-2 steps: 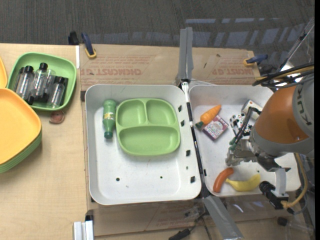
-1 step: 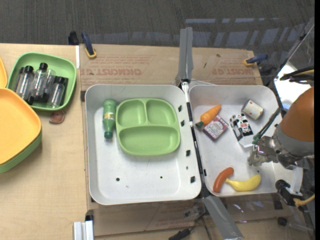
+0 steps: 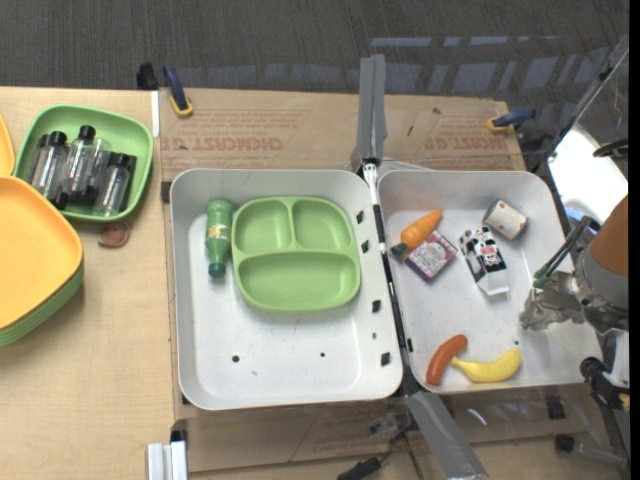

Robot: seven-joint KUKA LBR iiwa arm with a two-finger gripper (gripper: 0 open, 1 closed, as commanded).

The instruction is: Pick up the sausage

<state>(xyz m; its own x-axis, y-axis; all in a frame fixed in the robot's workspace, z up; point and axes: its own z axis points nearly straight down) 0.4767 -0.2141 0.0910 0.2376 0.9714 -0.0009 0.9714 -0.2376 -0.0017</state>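
The sausage [image 3: 445, 358] is a short red-orange piece lying at a slant near the front edge of the right bin [image 3: 455, 298]. Its right end touches a yellow banana [image 3: 490, 366]. My gripper [image 3: 545, 310] hangs low at the right bin's right edge, to the right of the sausage and a little farther back, apart from it. Nothing shows in the gripper.
In the right bin's back half lie a carrot [image 3: 421, 228], a pink box [image 3: 432, 257], a black-and-white cow toy [image 3: 485, 253] and a white roll [image 3: 505, 219]. The left bin [image 3: 280, 358] holds a green divided plate [image 3: 296, 253] and a green bottle [image 3: 217, 236].
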